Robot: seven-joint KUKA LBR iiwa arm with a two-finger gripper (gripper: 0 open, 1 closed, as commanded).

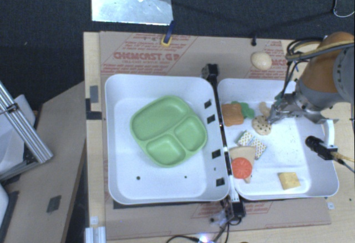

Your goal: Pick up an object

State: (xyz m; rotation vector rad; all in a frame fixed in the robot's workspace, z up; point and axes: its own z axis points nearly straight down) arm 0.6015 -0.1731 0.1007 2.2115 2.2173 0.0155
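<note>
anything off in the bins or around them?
One oddity: a pale egg-shaped object lies on the cardboard behind the right bin, outside both bins. The other toy foods lie loose inside that bin. The green divided plate sits flat but rotated in the left bin. Nothing looks spilled or broken.

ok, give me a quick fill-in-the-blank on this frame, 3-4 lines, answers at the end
1. The green divided plate lies in the ____ bin as the camera sees it.
2. The gripper is beside the round speckled ____ in the right bin.
3. The pizza slice bears a ____ round topping.
4. The egg-shaped object rests on the ____, outside both bins.

Answers: left; cookie; red; cardboard
</note>
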